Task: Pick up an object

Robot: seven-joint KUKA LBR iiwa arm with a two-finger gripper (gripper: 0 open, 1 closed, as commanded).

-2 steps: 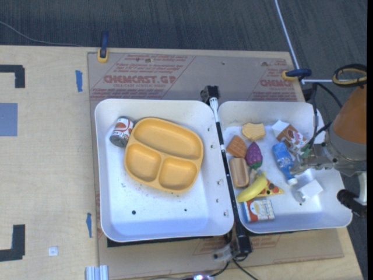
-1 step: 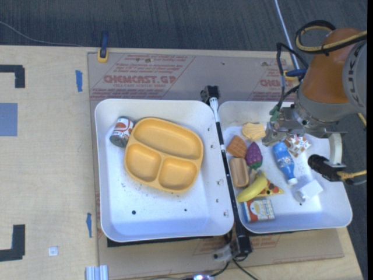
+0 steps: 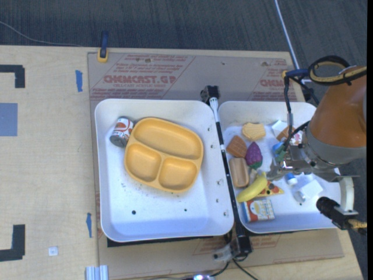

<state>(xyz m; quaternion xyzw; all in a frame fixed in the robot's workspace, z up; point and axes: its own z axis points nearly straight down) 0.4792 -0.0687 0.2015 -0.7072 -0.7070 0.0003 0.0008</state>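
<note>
You have the arm (image 3: 341, 118) reaching over the right bin (image 3: 303, 223), with its hand (image 3: 287, 167) low among the clutter there; you cannot tell how it stands or whether it has anything. Just beside it lie a purple fruit (image 3: 253, 154), a banana (image 3: 254, 189), a tan block (image 3: 239, 171), a brown piece (image 3: 237, 146) and a pale cookie-like piece (image 3: 253, 131). A small carton (image 3: 259, 209) sits near the bin's front edge. The left bin (image 3: 111, 214) bears a yellow divided tray (image 3: 163, 154), with a crushed can (image 3: 120, 131) touching its far left corner. Both bins rest on a cardboard sheet (image 3: 145, 74) on the pale bench (image 3: 44, 156). Dark carpet (image 3: 175, 10) lies beyond the far edge.
</note>
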